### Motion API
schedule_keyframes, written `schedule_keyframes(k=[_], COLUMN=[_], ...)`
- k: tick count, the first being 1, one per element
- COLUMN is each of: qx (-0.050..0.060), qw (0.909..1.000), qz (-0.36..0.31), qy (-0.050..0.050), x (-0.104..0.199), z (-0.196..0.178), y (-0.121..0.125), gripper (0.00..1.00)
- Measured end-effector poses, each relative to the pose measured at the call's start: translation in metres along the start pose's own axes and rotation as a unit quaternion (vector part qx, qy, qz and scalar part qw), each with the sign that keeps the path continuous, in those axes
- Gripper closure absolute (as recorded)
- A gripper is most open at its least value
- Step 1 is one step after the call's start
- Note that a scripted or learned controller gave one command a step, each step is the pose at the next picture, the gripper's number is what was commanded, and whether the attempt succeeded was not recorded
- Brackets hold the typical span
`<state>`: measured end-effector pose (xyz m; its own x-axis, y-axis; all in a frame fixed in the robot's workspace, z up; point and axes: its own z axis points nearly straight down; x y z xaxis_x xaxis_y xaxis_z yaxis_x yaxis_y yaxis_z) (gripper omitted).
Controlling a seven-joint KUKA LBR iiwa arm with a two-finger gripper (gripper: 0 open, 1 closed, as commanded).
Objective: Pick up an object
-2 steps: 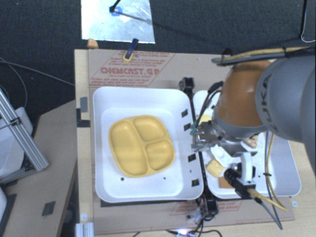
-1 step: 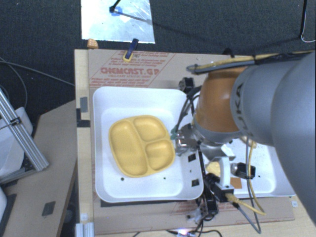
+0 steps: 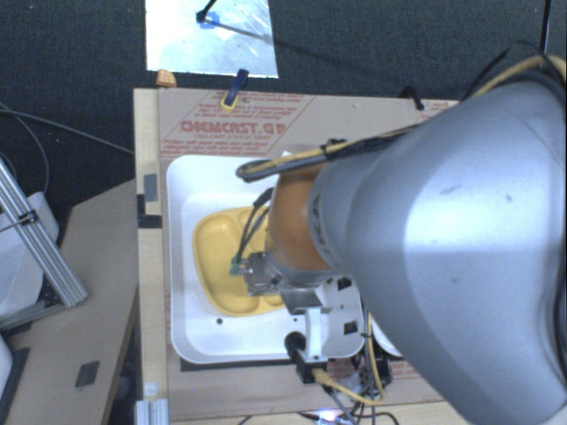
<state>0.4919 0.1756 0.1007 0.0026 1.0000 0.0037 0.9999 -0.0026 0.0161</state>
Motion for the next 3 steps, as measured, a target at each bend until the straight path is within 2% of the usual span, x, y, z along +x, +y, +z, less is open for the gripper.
schedule_keyframes(k=[1,2,3], qx=[0.05,-0.003,0.003], qw=[0.9987,1.0,1.0], qz=[-0.005,-0.007,-0.005], qy=[0.006,0.003,0.001], x=[-0.006,0.065,0.061], z=[0.007,-0.198,-0.286], y=[0.128,0.179,0.14], gripper=[1.0,1.0,1.0])
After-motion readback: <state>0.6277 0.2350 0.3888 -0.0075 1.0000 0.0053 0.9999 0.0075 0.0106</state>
